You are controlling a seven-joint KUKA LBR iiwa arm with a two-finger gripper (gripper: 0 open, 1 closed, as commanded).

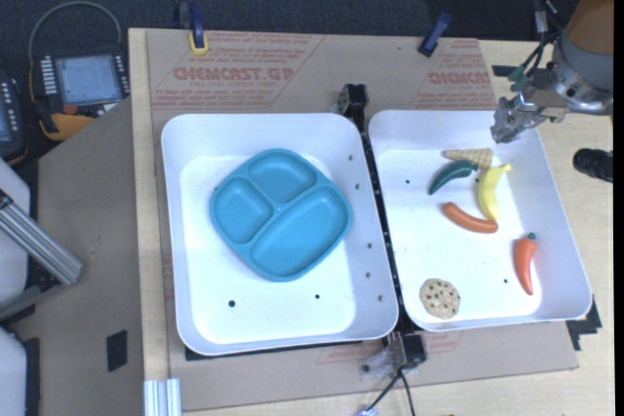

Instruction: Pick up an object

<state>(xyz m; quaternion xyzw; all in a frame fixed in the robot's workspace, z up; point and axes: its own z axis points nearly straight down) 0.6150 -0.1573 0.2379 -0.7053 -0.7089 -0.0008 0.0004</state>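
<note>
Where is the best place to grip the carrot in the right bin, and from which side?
Probably grip the carrot across its orange middle, coming from above. It lies flat, nearly lengthwise, apart from other items, so the pincer should close across its narrow width.

Bright, even overhead light, soft shadows, mild overall blur, dim dark floor beyond.

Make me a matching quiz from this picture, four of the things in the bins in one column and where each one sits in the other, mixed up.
Things:
1. plate
2. cookie
3. carrot
4. cone

Places:
A. right bin, near front edge
B. left bin, middle
C. right bin, far end, near the gripper
D. right bin, right side, upright along the wall

Pairs: 1-B, 2-A, 3-D, 4-C
</note>
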